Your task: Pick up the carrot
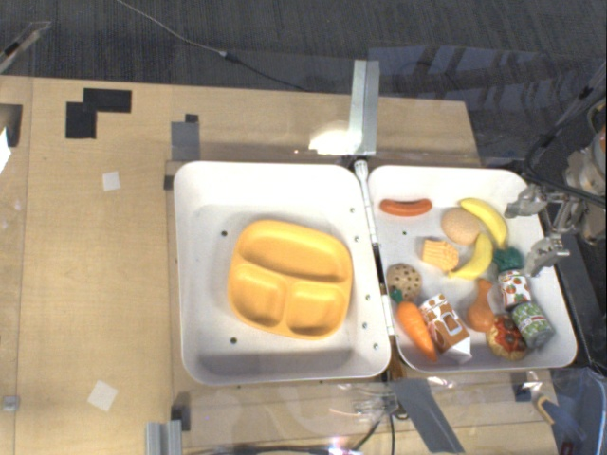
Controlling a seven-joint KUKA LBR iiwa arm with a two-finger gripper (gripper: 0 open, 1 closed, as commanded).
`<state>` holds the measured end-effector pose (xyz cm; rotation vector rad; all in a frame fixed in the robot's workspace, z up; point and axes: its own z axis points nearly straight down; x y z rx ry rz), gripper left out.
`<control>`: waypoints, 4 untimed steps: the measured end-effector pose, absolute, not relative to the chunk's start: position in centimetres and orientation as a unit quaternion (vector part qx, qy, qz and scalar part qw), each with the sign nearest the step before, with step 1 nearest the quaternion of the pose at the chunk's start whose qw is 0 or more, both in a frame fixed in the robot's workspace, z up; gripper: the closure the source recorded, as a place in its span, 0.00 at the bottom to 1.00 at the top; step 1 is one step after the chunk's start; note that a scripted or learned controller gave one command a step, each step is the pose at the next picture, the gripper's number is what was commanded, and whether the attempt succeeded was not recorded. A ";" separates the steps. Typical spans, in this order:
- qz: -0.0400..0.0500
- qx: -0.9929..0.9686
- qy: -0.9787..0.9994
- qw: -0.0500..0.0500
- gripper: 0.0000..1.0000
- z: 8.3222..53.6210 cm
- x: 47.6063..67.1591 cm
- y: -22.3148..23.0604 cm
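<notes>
Approach step. Two-finger metal gripper [542,226] at right bin's [417,180] right rim, fingers spread, nothing held. Tapered orange carrot [414,326] near front-left corner, beside small carton [446,323]. Next: cross bin, descend over carrot.

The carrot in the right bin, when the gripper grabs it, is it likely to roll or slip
The carrot looks smooth and tapered, so it may slide toward its thin end if squeezed. Its rounded body would probably roll if nudged, though the small carton touching its right side may block that. It looks like a stiff toy, unlikely to bend.
</notes>
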<state>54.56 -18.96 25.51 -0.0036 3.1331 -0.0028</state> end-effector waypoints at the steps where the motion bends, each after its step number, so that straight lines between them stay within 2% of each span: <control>1: 0.001 0.010 1.000 -0.001 0.00 12.9 55.7 -16.4; 2: 0.001 0.072 0.997 0.005 0.00 11.6 61.2 -10.0; 3: 0.001 0.178 0.984 0.000 0.00 8.8 63.2 -10.6; 4: 0.001 0.175 0.985 0.009 1.00 10.3 63.7 -10.5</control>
